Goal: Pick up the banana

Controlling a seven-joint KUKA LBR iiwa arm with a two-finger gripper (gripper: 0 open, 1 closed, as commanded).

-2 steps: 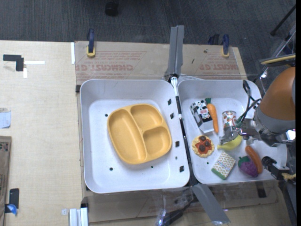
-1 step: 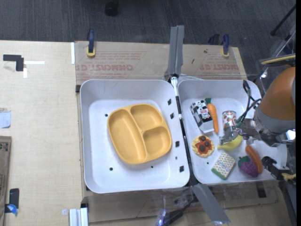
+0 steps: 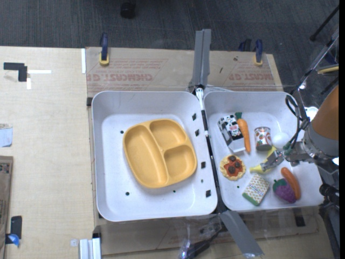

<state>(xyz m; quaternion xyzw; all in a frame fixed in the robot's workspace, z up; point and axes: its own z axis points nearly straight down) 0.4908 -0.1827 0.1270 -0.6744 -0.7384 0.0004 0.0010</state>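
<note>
We look down on two white bins side by side. The left bin (image 3: 108, 161) holds a yellow divided plate (image 3: 160, 152), in the middle of the frame. The right bin (image 3: 253, 102) holds a scatter of toy foods, and the arm (image 3: 323, 131) enters from the right edge of the frame, its orange band showing above the wrist.

The banana (image 3: 259, 168) lies in the lower middle of the right bin. We see it as a small yellow sliver, its long axis running roughly left to right, tilted slightly up toward the right. Its right end meets the gripper (image 3: 273, 159), which sits just above and to the right of it. So the banana extends left and a little downward in the frame from the gripper tips.

We cannot tell whether the gripper is spread or pressed together; the metal parts there are small and blur into the banana. Nor can we tell whether the banana is actually pinched or merely touched.

Close neighbours crowd the spot: a pizza slice (image 3: 233, 167) just left of the banana, a cracker (image 3: 255, 189) below it, a can (image 3: 262, 137) above, and a sausage (image 3: 291, 181) with grapes (image 3: 283, 191) to the lower right. A carrot (image 3: 245, 135) and a small carton (image 3: 231, 129) lie further up.

We judge the coming move turns on closing across the banana's short width, not along its length.
</note>
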